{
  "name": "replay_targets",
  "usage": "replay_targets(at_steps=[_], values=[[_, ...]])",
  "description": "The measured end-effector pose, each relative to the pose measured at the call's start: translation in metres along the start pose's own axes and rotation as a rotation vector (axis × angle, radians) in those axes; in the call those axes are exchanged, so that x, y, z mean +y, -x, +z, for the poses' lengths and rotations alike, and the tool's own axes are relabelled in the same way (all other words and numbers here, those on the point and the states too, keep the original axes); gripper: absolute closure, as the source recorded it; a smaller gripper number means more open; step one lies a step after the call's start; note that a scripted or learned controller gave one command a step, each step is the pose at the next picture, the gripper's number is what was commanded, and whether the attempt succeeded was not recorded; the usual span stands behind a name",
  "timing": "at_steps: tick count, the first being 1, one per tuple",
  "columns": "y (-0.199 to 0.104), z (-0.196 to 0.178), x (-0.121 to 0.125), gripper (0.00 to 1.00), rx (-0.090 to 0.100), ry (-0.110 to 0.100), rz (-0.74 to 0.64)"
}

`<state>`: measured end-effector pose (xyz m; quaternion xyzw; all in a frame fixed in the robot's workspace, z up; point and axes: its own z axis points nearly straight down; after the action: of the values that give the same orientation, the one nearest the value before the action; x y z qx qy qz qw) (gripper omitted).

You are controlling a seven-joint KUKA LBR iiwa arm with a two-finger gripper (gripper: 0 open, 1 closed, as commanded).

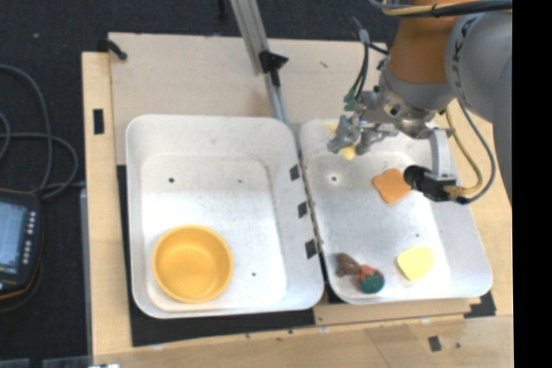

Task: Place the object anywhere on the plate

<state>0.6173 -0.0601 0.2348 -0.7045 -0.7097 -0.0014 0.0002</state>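
On the surface (198, 69) sit two white bins. The left bin (216, 142) holds a yellow plate (192, 263) toward its 7 o'clock corner. The right bin (448, 263) holds an orange piece (392, 185), a yellow piece (415, 264) and a small brown, red and green cluster (360, 272). At its 11 o'clock corner the jaws (348, 142) hover at a small yellow object (348, 153); whether they pinch it cannot be told.

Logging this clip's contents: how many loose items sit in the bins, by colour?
Yellow: 3 (plate, flat piece, small piece by the gripper)
Orange: 1 (flat piece)
Brown, green and red: 1 (small toy)
Total: 5
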Motion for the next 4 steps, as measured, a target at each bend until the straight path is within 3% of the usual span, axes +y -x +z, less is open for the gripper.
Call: replay_targets(at_steps=[1, 3, 4], values=[[-0.048, -0.012, -0.001, 1.0, 0.0, 0.001, 0.0], [-0.148, 0.005, -0.005, 1.0, -0.001, -0.002, 0.0], [-0.147, -0.016, -0.008, 1.0, -0.001, 0.001, 0.003]])
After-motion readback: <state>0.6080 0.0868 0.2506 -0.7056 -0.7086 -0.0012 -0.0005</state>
